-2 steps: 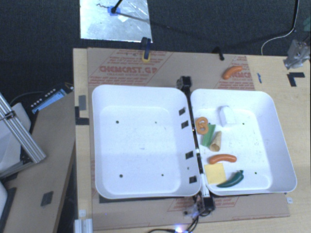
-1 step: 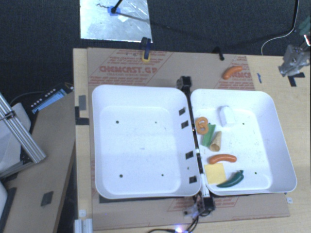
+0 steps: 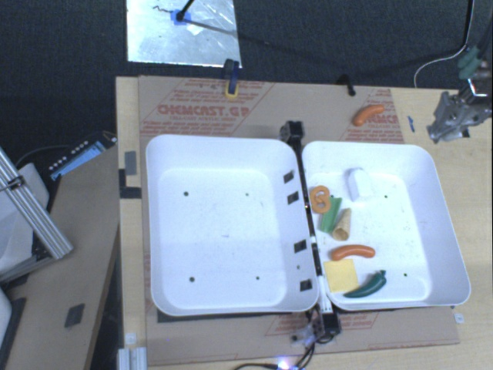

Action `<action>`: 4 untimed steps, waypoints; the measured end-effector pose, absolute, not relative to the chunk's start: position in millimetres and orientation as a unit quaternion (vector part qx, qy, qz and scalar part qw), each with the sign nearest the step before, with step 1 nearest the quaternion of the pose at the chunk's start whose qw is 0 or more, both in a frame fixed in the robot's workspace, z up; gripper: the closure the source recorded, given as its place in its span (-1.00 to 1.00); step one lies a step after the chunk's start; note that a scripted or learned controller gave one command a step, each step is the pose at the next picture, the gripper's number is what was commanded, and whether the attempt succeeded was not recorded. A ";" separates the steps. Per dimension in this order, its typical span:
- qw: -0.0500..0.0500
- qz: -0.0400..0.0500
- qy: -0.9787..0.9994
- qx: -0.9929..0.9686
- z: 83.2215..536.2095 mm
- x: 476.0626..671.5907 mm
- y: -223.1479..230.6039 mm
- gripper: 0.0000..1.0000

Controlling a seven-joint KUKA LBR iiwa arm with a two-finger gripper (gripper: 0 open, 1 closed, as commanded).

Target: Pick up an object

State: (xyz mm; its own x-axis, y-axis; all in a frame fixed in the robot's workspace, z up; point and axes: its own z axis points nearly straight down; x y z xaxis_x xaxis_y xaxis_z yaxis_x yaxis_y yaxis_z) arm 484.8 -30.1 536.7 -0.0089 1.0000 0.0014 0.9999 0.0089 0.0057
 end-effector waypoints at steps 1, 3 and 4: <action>-0.002 -0.002 0.710 0.704 434.2 487.8 21.1 1.00; 0.000 0.002 0.710 0.704 461.8 486.5 127.8 1.00; -0.003 -0.005 0.710 0.704 332.3 485.0 183.4 1.00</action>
